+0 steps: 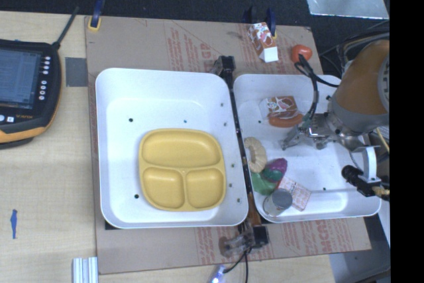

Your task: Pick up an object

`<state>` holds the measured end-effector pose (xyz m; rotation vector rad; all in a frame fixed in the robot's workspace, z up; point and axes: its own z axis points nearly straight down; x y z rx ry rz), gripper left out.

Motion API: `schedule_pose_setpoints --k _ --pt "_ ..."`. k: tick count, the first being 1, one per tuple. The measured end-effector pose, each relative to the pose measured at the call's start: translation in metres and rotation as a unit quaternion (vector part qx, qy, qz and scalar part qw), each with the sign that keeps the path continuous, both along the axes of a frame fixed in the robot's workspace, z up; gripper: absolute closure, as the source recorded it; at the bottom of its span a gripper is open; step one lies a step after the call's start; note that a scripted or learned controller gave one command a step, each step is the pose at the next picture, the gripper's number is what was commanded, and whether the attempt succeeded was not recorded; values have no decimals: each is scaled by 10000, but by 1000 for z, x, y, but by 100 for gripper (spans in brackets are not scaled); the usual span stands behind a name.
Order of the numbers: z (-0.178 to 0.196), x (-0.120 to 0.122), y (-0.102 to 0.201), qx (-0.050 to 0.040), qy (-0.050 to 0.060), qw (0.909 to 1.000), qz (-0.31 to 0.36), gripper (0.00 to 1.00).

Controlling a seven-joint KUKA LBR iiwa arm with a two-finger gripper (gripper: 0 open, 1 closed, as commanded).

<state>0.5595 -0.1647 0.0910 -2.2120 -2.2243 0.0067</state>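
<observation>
While hovering low in the right bin (358,209), gripper (291,140) poised near-right of a red-and-white packet (283,110), clutter heaped nearer-left by the divider; finger spread impossible to tell.

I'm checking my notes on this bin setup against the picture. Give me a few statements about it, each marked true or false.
1. The yellow divided tray lies in the left bin. True.
2. The gripper is over the left bin. False: it is over the right bin.
3. The yellow tray has three compartments. True.
4. The small items are piled in the right bin's far right corner. False: they cluster along its left side, near the divide.
5. A handheld controller rests at the bench's left edge. True.
</observation>
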Motion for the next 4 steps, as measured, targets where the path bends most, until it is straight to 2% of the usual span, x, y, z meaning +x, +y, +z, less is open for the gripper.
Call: schedule_pose_setpoints --k 1,2,3,4 --pt "1 79 32 1 -11 10000 -3 0" --pt "-1 91 29 34 148 9999 18 0" --pt "8 91 30 37 150 9999 35 100" --pt "102 58 94 3 -20 10000 -2 100"
